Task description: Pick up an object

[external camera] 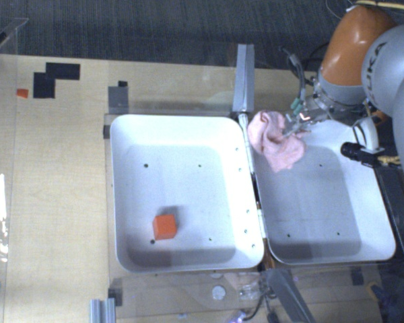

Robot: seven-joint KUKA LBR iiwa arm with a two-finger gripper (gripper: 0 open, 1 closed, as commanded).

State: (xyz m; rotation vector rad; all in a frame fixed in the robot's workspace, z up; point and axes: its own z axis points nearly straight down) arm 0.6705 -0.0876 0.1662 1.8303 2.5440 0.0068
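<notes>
A pale pink cloth (276, 147) hangs bunched at the far left corner of the right bin (323, 247), its left side draped against the divider where the two bins meet. The gripper (298, 121) is at the cloth's upper right edge, with the fabric gathered up to its tip so that the cloth seems pinched there and dangles below and to the left of it; the fingers are small and partly lost against the fabric, so the hold looks like a narrow pinch on the cloth rather than a wide spread. The cloth's lower folds reach down over the white floor of the right bin, and whether they touch it or hang just above it cannot be told from this angle. The arm (384, 52) comes in from the right, its orange band above the wrist at the top right corner and its grey body beyond it. In the left bin (182, 133) a small orange block (165, 227) lies alone near the front left part of the floor, well apart from the cloth and from the gripper. Both bins sit side by side on the light wooden desk (54, 180), which carries black marks (54, 78) and a tiny orange square (22, 93) near its far left corner.
</notes>
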